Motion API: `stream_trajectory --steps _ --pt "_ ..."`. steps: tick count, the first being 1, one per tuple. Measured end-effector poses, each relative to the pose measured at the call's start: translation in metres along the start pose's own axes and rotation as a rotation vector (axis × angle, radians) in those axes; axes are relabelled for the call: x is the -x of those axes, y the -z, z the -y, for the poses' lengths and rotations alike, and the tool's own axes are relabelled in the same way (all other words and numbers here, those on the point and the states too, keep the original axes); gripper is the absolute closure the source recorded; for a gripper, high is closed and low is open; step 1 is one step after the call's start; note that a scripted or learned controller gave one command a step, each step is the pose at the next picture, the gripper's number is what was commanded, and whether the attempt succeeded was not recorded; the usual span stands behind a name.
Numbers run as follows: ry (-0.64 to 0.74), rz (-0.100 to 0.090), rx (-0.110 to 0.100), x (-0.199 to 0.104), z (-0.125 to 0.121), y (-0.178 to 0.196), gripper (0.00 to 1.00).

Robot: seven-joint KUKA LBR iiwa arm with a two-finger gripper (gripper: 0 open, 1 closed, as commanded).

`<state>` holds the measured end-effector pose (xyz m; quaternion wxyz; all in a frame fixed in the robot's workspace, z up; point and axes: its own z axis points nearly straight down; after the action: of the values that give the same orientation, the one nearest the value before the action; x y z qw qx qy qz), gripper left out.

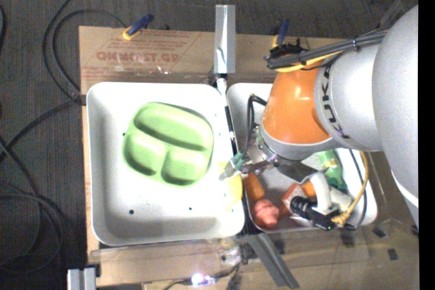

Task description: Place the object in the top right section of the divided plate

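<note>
Two bins: green divided plate [168,143] left; arm covers right-bin clutter [266,209]; gripper [239,166] state unclear.

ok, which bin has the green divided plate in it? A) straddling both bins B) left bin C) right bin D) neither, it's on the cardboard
B: the green divided plate lies inside the left bin, while the arm hangs over the right bin.
</note>
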<state>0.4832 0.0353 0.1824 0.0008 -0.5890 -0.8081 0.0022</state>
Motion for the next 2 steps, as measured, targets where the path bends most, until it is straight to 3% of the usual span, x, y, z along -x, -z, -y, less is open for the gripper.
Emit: stream_trajectory --steps 1,2 --pt "-0.401 0.003 0.001 -0.087 -0.029 0.076 1.00" --pt "-0.410 0.002 0.002 -0.020 -0.012 0.150 1.00"
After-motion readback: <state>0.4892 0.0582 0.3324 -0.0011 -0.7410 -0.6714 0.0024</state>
